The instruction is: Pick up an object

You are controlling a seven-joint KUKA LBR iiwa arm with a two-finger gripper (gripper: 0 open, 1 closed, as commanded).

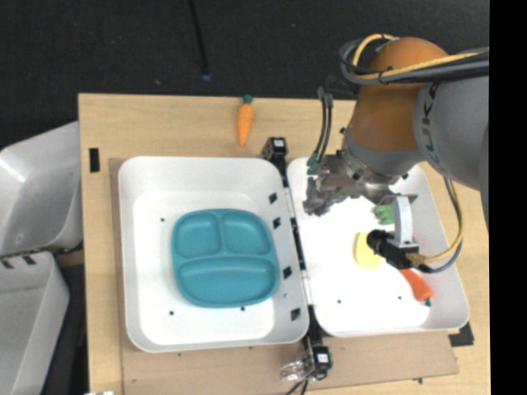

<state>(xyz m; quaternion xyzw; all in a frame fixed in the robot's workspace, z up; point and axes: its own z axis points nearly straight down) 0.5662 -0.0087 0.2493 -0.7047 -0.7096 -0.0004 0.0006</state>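
Two white bins sit side by side on a wooden bench (165, 122). The left bin (132, 220) has a blue plate (224, 256) lying flat in its middle. The plate has three parts: two small ones at the top and one big one below. The right bin (346, 303) holds a few small toys. A round yellow thing (365, 249) lies near the middle of this bin. A small green thing (383, 213) sits just above it, close to the robot's wrist. A little orange-red thing (418, 286) lies lower down, near the right edge of the bin. The grey arm (461, 113) with its orange band (391, 97) comes in from the right and hangs over the right bin. Its claw (317, 200) points down at the upper left part of that bin, near the wall between the two bins. I cannot tell how the claw is set, and I see nothing in it. A toy carrot (244, 121) lies on the bench above the bins, outside both of them.
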